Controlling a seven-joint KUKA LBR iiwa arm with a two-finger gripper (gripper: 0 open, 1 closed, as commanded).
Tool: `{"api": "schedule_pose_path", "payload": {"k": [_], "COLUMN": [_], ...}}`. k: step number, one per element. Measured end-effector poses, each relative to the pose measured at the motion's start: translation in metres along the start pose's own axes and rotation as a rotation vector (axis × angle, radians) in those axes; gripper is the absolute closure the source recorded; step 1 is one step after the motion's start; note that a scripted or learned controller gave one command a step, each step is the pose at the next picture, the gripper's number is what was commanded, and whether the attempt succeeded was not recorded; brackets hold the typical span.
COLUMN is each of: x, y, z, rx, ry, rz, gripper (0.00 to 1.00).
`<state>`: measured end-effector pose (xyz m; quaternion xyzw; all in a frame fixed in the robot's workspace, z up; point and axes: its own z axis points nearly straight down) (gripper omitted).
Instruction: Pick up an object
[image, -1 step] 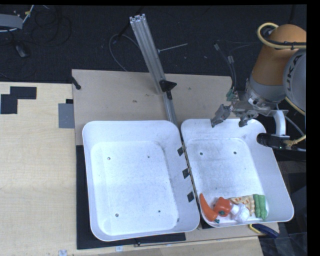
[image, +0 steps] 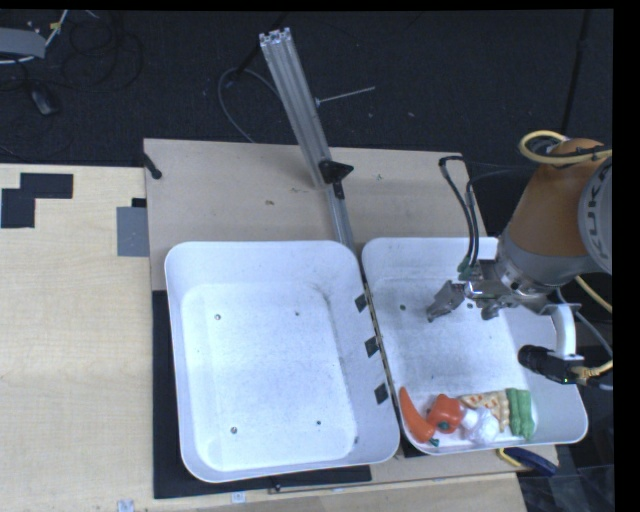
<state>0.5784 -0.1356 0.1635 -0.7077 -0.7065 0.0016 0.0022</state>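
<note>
- A long red-orange plastic pepper (image: 417, 418) lies in the right white bin (image: 420, 270), its long axis running eleven to five o'clock.
- Two-finger gripper (image: 447, 300), fingers splayed apart and holding nothing, hangs at the pepper's one o'clock, well apart.

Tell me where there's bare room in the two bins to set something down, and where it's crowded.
The left bin shows bare floor from wall to wall. In the right bin, the floor is bare between the black clips on the shared wall and the gripper. The crowded part is its near edge, where the orange piece, red piece, white piece and green piece cluster.
</note>
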Motion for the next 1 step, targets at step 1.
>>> {"api": "schedule_pose_path", "payload": {"k": [1], "x": [0.0433], "y": [-0.0602], "z": [-0.0237], "rx": [-0.005], "ry": [0.000], "rz": [-0.003], "gripper": [0.00]}}
